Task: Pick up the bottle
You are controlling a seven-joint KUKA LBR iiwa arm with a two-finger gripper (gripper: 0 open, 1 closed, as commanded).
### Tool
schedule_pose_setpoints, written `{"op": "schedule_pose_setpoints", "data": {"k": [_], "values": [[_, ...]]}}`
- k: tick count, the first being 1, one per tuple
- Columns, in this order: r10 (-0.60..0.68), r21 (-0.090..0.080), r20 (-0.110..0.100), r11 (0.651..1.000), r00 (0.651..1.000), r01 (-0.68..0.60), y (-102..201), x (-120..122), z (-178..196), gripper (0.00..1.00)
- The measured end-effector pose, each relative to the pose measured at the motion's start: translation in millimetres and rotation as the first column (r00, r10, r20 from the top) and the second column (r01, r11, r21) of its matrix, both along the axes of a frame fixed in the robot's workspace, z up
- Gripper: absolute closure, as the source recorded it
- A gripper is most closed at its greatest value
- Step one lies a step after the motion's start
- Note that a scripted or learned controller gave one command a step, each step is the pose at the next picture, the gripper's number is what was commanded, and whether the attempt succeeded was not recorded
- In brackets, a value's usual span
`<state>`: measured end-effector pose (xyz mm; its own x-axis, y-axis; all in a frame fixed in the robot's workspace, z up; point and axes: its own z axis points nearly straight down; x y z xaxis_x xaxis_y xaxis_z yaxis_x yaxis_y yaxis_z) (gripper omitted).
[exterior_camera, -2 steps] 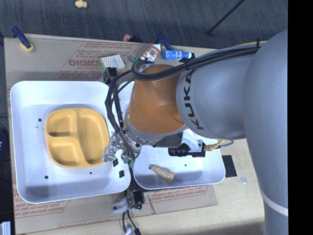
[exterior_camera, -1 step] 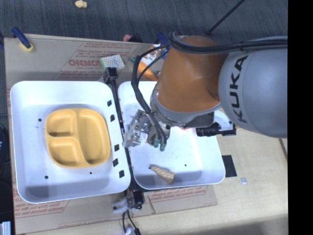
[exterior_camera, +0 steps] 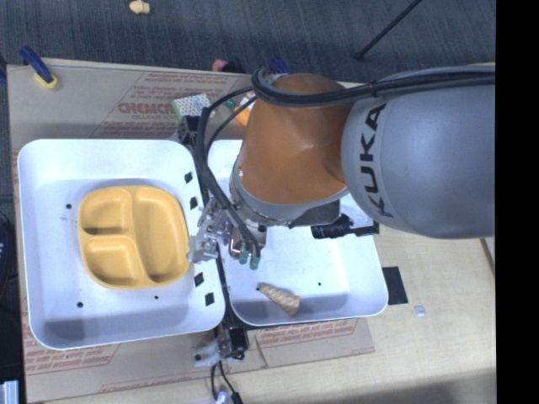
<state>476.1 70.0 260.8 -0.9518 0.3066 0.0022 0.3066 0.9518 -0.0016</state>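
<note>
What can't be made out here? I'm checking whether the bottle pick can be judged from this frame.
- Bottle: I can't spot it in the camera view; the arm covers much of the right bin.
- Gripper: small and cluttered; fingers unclear.
- Tan object: too small to identify.

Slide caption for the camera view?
KUKA arm over the right bin, gripper near the divider; yellow tray in left bin.
</note>
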Motion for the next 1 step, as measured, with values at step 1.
{"op": "schedule_pose_setpoints", "data": {"k": [1], "values": [[0.125,0.000,-0.001,0.992,0.992,-0.125,31.6,-0.2,-44.3,1.00]]}}
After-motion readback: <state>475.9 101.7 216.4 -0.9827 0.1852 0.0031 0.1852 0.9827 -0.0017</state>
